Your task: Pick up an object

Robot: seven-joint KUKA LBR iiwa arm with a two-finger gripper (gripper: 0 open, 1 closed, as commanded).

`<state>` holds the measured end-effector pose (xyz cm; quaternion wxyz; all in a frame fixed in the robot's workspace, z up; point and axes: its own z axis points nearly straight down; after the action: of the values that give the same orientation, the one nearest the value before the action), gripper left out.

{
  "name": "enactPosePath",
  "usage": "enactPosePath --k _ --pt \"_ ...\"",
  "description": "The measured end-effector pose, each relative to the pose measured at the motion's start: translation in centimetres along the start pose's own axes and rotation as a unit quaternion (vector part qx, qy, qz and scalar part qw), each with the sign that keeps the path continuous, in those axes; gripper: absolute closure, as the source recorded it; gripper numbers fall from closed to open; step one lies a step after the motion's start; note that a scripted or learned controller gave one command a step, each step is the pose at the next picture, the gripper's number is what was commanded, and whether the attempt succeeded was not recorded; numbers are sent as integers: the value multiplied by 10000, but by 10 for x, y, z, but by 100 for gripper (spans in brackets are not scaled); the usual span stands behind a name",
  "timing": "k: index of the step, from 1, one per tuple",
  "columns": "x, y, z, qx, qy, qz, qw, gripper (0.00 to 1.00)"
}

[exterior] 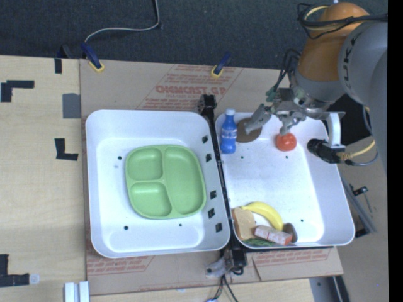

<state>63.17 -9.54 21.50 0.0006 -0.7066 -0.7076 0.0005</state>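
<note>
The gripper [272,123] hangs over the far end of the right bin [327,194], fingers spread wide and empty. A tomato [285,141] lies just below its right finger; a blue bottle [228,132] stands just beside the left.

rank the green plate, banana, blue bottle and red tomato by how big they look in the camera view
1. green plate, by far the largest
2. banana
3. blue bottle, which looks close to the banana in size, so that order is unsure
4. red tomato, the smallest
</note>
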Motion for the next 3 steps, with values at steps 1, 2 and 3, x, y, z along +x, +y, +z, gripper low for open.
enactPosePath --k 1,2,3 --pt "-13 26 101 -7 -4 3 10000 0" --pt "-13 38 128 -25 0 -2 10000 0" --pt "-14 38 128 -30 -2 -4 10000 0"
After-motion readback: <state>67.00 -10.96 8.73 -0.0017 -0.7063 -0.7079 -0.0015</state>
